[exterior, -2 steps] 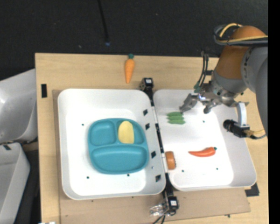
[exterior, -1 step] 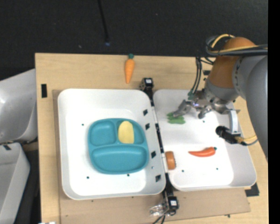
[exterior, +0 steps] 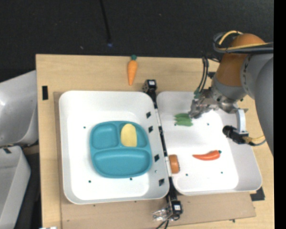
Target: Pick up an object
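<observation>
Wooden tabletop (exterior: 86, 73) with two white bins side by side. Left bin (exterior: 76, 175): blue divided plate (exterior: 112, 159) holding a yellow piece (exterior: 128, 135). Right bin (exterior: 238, 173): green item (exterior: 183, 120) just beside the gripper (exterior: 196, 109) — fingers' state cannot be told; red pepper (exterior: 207, 155) nearer centre; orange piece (exterior: 174, 163) at the left wall. Carrot (exterior: 132, 70) on bare wood behind the bins.

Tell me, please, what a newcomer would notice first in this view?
Probably the blue tray in the left bin, a yellow item in its upper right compartment. Next, the gripper low over a green item in the right bin, near a red pepper.
</observation>
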`<state>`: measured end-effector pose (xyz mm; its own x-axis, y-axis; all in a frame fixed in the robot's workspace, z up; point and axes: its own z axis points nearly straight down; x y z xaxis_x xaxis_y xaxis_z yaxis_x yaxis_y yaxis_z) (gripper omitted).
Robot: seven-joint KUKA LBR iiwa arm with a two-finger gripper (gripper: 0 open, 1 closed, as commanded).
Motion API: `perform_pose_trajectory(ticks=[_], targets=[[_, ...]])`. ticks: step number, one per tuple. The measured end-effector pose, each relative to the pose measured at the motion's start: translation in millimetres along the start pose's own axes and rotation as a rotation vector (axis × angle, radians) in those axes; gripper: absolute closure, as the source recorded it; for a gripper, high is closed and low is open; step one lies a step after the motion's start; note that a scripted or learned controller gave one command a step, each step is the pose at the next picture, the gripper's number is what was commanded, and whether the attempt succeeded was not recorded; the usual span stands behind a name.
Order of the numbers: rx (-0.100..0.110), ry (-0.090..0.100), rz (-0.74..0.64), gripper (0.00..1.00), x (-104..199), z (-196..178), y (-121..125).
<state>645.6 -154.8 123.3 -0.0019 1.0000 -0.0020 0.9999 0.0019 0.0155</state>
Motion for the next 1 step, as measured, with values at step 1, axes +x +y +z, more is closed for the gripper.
perform_pose_trajectory(ticks=[1], targets=[[0.008, 0.0, -0.002, 1.0, 5.4, -62.6, 2.0]])
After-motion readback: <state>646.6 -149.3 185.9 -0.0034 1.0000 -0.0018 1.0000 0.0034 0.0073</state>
